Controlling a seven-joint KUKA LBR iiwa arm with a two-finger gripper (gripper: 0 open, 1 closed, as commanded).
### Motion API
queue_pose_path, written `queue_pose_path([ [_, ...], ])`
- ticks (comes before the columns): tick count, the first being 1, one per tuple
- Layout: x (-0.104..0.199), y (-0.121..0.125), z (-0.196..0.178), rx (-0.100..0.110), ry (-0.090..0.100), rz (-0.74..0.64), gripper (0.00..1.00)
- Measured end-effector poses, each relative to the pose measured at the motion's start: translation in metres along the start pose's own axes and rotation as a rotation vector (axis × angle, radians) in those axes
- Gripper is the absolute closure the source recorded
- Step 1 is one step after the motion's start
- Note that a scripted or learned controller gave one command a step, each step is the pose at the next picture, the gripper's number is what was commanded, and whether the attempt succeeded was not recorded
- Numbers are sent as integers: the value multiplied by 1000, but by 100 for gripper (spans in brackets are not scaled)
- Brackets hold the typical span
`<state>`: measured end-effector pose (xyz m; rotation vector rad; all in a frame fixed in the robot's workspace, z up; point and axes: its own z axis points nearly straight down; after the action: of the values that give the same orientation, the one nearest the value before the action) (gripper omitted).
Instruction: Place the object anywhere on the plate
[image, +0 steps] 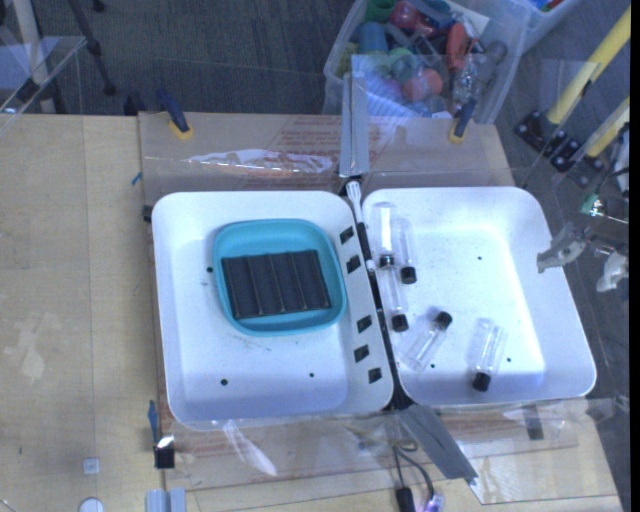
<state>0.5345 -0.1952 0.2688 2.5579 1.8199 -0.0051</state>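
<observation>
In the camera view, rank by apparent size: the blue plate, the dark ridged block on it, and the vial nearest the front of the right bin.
1. blue plate, widest of the three.
2. dark ridged block, lying inside the plate's rim.
3. vial with a black cap, far smaller than either.
All sit at similar depth, so the order is safe.

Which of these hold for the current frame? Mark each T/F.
1. The teal plate sits in the left bin. True.
2. A vial already lies on the plate. False: the plate carries a dark ridged insert, and the clear vials lie in the right bin.
3. The vials have black caps. True.
4. The right bin has one vial. False: several lie there, some along its left wall, others nearer the front.
5. The vials stand upright. False: they lie on their sides.
</observation>
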Motion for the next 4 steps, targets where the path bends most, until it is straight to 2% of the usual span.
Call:
queue_pose_path([
  [1,13,63,23,-1,2,-39,0],
  [2,14,63,12,-2,0,-42,100],
  [3,15,63,13,-2,0,-43,0],
  [4,15,64,2,-5,-1,-45,100],
])
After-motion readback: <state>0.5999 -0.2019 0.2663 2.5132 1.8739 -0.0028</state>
